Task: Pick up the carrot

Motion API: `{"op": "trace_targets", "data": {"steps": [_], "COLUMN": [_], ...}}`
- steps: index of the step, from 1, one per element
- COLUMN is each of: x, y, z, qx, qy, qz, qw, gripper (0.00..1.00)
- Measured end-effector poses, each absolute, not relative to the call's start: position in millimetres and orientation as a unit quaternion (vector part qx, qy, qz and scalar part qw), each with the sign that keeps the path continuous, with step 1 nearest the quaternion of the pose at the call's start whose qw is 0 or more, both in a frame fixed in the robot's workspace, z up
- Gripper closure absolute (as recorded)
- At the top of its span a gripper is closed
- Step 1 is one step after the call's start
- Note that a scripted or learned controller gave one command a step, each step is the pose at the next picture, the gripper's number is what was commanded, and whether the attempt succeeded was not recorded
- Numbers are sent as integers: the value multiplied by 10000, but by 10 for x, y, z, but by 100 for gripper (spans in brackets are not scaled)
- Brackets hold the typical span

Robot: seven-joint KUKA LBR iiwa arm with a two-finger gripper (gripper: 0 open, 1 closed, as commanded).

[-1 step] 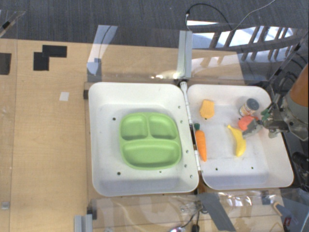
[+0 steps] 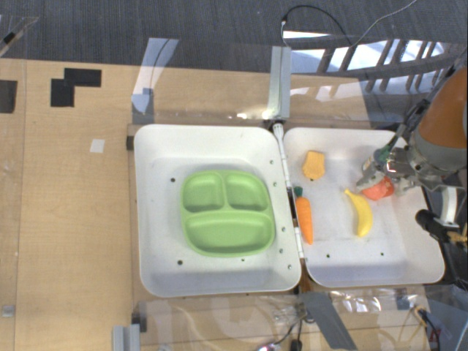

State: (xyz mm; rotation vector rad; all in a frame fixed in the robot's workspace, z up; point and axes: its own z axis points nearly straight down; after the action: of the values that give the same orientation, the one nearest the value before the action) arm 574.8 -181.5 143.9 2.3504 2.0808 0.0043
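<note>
The carrot (image 2: 304,219) is left lying untouched right of the green divided plate (image 2: 227,213), hard against the bin divider, while the pincer (image 2: 383,172) is parked well beyond it over a red-orange thing (image 2: 379,189) near the banana (image 2: 360,212), grip state can't be told tbh.

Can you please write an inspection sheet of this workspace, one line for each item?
Surface: two white bins side by side on a wooden bench.
Job's things: carrot lies in the right bin by its left wall, apart from the hand.
Clutter: green plate in the left bin; banana, orange piece and red item in the right bin.
Hand: over the red item, far from the carrot.
Cables: black cable behind the bins.
Surroundings: dark carpet.
</note>
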Motion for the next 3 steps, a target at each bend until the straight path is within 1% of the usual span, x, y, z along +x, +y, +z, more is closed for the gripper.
{"op": "trace_targets", "data": {"steps": [1, 2, 3], "x": [6302, 6628, 6121], "y": [-1345, -853, -1012], "z": [884, 875, 894], "qx": [6831, 7351, 6533], "qy": [7303, 6779, 7571], "qz": [31, 29, 34], "qw": [45, 28, 44], "gripper": [0, 0, 0]}}
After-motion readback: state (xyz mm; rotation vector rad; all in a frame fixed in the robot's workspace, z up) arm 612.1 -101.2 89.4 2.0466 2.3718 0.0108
